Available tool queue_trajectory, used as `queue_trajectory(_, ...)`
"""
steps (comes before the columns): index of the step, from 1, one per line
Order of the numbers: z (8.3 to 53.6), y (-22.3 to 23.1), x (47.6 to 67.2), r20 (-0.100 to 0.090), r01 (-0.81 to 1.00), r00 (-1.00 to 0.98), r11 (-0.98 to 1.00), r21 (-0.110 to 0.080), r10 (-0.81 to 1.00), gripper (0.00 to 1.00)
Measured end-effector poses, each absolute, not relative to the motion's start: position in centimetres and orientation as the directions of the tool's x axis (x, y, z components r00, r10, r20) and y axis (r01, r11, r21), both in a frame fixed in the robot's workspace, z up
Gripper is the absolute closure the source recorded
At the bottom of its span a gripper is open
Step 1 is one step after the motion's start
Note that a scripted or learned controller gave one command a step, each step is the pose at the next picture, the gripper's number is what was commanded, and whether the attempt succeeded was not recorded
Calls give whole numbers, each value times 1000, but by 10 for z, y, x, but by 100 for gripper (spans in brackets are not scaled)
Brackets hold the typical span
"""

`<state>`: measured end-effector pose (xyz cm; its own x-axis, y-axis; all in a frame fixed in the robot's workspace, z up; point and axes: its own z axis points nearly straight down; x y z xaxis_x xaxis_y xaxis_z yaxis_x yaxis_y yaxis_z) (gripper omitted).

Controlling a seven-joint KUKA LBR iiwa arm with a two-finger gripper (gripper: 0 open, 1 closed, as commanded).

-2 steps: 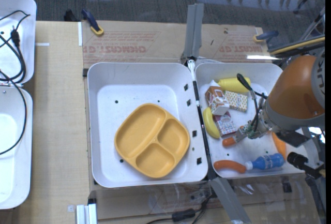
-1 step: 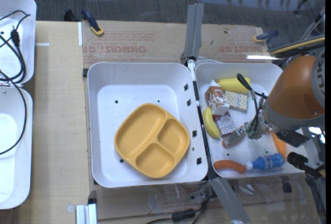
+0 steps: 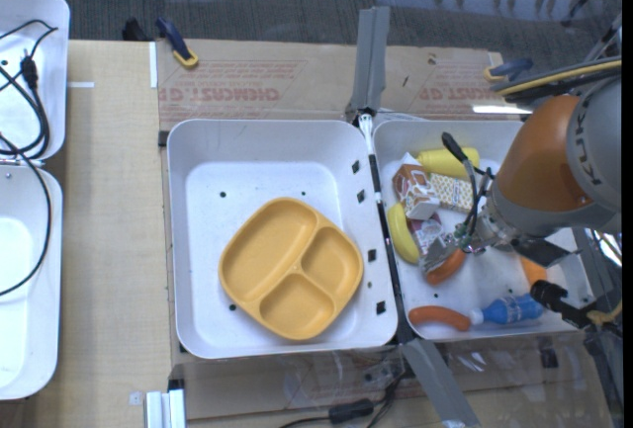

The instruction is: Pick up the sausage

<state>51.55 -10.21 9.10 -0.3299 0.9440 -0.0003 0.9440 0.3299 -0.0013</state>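
Two red-orange sausages are in the right bin (image 3: pixel 391 134). One sausage (image 3: pixel 440 318) lies flat near the bin's front edge. The other sausage (image 3: pixel 450 266) sits tilted at the middle of the bin, between the grey fingers (image 3: pixel 433 268) of my gripper (image 3: pixel 443 264). The gripper is shut on this sausage, and part of it is covered by the fingers. The arm's orange band (image 3: pixel 549 159) hangs over the bin's right half and hides what is under it.
The right bin also holds a banana (image 3: pixel 401 230), a brown-and-white box (image 3: pixel 417 189), a yellow object (image 3: pixel 445 162), a blue bottle (image 3: pixel 514 309) and a small orange piece (image 3: pixel 534 270). A yellow divided plate (image 3: pixel 290 268) lies in the left bin (image 3: pixel 198 218).
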Motion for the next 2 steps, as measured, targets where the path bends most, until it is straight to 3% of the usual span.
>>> queue_trajectory(1, 100, -103, 516, -1, 944, -330, 330, -2, 944, 100)
queue_trajectory(2, 243, -53, 508, -2, 958, -288, 288, -2, 958, 100)
